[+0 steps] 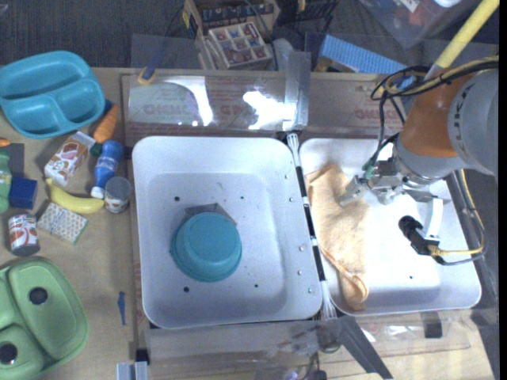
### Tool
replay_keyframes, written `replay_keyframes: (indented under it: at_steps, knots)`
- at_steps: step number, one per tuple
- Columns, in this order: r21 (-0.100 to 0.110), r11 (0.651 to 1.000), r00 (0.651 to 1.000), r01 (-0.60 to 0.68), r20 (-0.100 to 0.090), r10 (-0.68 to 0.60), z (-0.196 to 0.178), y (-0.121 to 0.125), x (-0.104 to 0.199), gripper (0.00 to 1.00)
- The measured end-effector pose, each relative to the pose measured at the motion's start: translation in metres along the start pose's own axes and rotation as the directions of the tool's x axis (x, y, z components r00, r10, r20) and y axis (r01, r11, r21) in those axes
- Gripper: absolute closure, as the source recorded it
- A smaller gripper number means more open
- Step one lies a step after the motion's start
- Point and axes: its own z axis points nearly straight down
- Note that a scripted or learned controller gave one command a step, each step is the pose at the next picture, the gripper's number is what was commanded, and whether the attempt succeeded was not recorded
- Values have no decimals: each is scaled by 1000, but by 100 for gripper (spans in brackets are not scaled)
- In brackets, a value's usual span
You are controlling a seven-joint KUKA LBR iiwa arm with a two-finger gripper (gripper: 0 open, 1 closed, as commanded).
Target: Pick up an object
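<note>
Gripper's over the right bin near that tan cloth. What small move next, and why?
Probably lower a little and shift toward the tan cloth: the gripper hangs at its upper right edge with nothing between its fingers, and the cloth is the nearest thing in the right bin.

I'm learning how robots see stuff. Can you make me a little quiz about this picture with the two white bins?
1. True or false: the teal bowl sits upside down in the left bin.
2. Which thing lies in the right bin under the gripper? A) a banana B) a tan cloth C) a can
3. Fill in: the banana lies on the bench to the ____ of both bins.

Key: 1 true; 2 B, the tan cloth; 3 left.
</note>
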Motion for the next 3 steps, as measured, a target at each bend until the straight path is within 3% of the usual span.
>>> replay_keyframes:
  at_steps: [1, 2, 3]
  knots:
    - [-1, 999, 999, 50, 0, -50, 0, 28, 38, 0]
    - [6, 1000, 1000, 17, 0, -17, -38, 24, -58, 0]
    - [9, 991, 991, 137, -4, -137, -56, -4, -38, 0]
